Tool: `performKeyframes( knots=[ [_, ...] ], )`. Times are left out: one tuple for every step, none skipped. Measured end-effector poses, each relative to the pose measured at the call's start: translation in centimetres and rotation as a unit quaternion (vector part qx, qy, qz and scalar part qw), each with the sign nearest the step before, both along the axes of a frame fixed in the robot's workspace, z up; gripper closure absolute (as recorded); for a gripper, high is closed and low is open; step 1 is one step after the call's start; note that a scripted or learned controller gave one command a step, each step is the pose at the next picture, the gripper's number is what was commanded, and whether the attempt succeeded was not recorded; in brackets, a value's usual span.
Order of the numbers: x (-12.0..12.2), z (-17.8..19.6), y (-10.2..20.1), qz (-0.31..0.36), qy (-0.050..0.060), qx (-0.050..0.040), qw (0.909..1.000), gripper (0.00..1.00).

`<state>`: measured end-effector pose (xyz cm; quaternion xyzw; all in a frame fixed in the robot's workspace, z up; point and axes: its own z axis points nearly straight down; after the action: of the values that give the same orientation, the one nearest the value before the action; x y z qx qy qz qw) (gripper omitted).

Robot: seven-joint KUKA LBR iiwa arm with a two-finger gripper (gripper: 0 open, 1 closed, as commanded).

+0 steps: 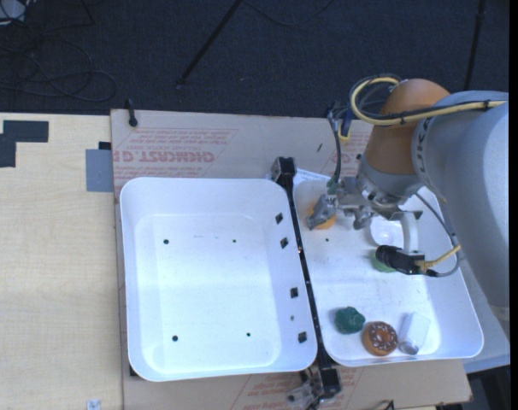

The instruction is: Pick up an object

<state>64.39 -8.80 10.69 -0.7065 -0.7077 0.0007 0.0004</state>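
- The end effector (338, 212) hangs low over the back left corner of the right bin (451, 348), close to the divider; its metal parts straddle an orange object (321, 221), but I cannot tell whether it is spread or pressed together, or whether it has any hold on that piece.
- The left bin (156, 195) is the biggest thing on the bench (45, 263) and offers nothing to pick.
- The right bin carries every candidate: the orange object at the back, a pale green piece (380, 263) partly under a black cable part, and three more along the front edge.
- Front row: a brown doughnut (379, 338), a dark green lump (349, 319) and a small white piece (415, 331), all near one another.
- To grip well, I judge the orange object wants a centred, straight descent, since the bin wall alongside leaves little room.
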Motion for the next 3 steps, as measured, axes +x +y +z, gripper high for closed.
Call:
performKeyframes(
  knots=[
    [-1.4, 8.6, 7.1, 0.002, -0.002, 0.0013, 1.0000, 0.00],
    [-6.1, 8.0, 13.4, 0.001, 0.003, 0.0010, 1.0000, 0.00],
    [-3.5, 21.6, 14.4, 0.000, -0.007, 0.0008, 1.0000, 0.00]
  ],
)
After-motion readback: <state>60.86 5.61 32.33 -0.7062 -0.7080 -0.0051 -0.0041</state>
